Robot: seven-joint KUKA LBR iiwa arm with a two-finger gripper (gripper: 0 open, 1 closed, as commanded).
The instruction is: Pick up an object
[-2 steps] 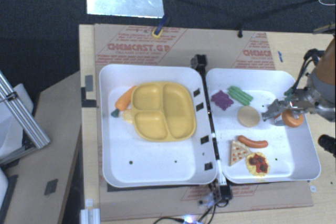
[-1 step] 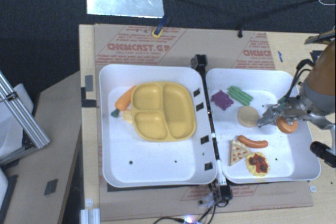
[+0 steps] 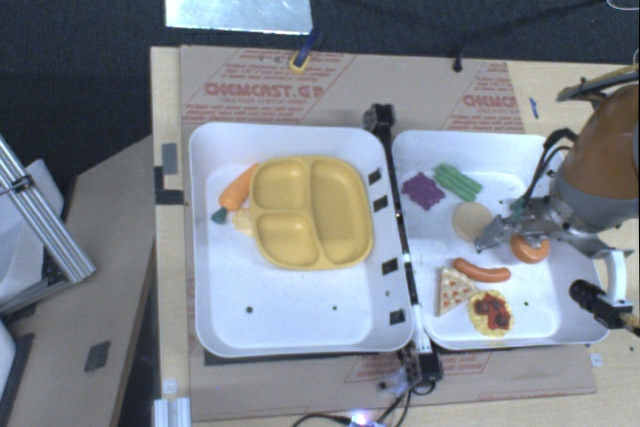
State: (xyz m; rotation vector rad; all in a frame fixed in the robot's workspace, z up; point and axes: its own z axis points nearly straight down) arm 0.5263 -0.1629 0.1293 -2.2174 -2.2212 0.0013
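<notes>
Over the right bin (image 3: 430,147), the gripper (image 3: 512,233) sits low near the bin's 3 o'clock side — arm comes in from the right edge. Can't tell how the fingers stand; they blur into the grey wrist. Orange-red round piece (image 3: 531,249) lies right at the gripper, touching or just under it; whether it's pinched is not readable.

Rest of right bin: beige round disc (image 3: 470,218) just at 9 o'clock of the gripper, purple piece (image 3: 423,190) and green piece (image 3: 457,181) up at 10–11 o'clock, sausage (image 3: 482,270) at 7 o'clock, pizza slice (image 3: 454,291) and red-topped patty (image 3: 490,312) below that.

Left bin (image 3: 290,325): yellow divided plate (image 3: 305,212) near centre, carrot (image 3: 236,189) touching its 9 o'clock rim.
</notes>
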